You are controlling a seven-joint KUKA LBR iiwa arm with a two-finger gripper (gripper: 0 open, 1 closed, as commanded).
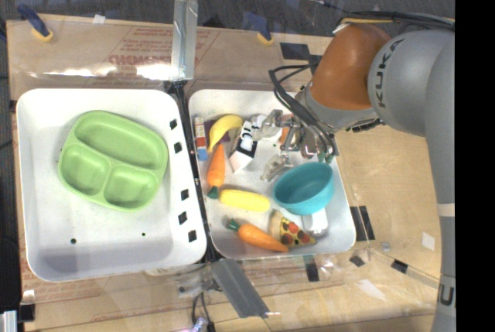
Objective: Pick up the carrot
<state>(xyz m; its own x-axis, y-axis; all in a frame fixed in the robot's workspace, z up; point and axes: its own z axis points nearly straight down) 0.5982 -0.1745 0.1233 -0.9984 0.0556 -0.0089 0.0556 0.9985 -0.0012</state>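
The carrot (260, 237) lies at the bin's near edge, well apart from the hand (298, 143); its grip can't be told.

Orange carrot (260, 237) flat along right bin's near edge

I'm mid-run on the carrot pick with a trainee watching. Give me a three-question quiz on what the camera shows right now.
1. True or false: the green divided plate lies in the same bin as the carrots.
2. Multiple choice: the teal bowl sits (A) in the left bin, (B) in the right bin, (C) on the bench outside both bins.
3. Fill in: two carrots lie in the right bin; one carrot runs along its left wall, the other carrot lies near its ______ edge, beside the pizza slice toy.

Key
1. False; the plate is in the left bin.
2. B
3. Front (bottom of view). The pincer hangs above the right bin's middle.
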